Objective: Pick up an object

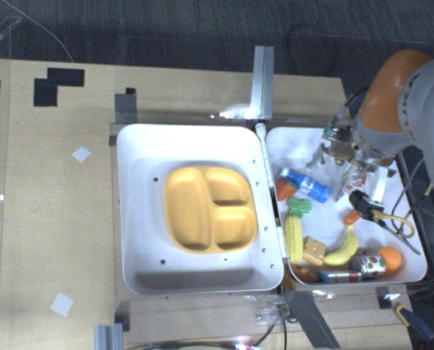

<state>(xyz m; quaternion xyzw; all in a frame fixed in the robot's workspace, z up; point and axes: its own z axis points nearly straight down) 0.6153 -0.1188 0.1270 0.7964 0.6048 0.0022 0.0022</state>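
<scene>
My gripper (335, 170) hangs over the back half of the right bin (298, 141), with its fingers spread and nothing between them. Just below and to the left of it lies a blue bottle (310, 187) with a red piece (284, 190) at its left end. Towards the front of the bin are a green toy (299, 206), a corn cob (294, 238), a tan block (314, 252), a banana (345, 250), a dark can (358, 268) and an orange (392, 260). A small orange piece (351, 216) lies right of centre.
The left bin (140, 195) holds a yellow divided tray (208, 208). A metal post (263, 82) rises behind the wall between the two bins. Cables (392, 221) trail along the right bin's right side, beneath the arm.
</scene>
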